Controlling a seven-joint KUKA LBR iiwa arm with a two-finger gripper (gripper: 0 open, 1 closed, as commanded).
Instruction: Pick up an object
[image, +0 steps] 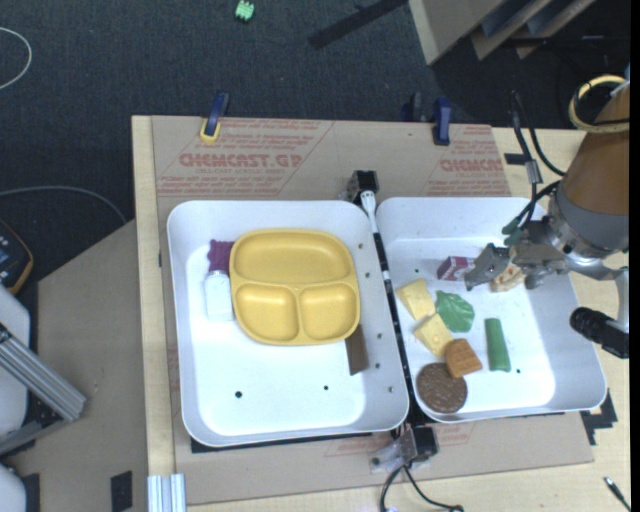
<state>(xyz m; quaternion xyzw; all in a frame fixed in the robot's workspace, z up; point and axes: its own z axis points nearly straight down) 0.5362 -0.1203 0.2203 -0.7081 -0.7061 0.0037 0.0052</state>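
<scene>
My gripper (508, 268) hangs over the back part of the right bin (560, 390), reaching in from the right. A small tan piece (508, 280) shows right at its tip; whether it is gripped is unclear. Just left of the gripper lies a small maroon and white item (455, 267). Nearer the front lie two yellow cheese-like wedges (416, 299) (433, 333), a green leafy piece (456, 311), a green stick (496, 345), a tan toast-like piece (463, 357) and a round brown cookie (441, 388).
The left bin (270, 400) holds a yellow divided plate (295, 284), with a purple item (219, 254) and a white item (217, 295) at its left side. A dark divider rail (385, 290) runs between the bins. Clamps (212, 118) sit at the board's back edge.
</scene>
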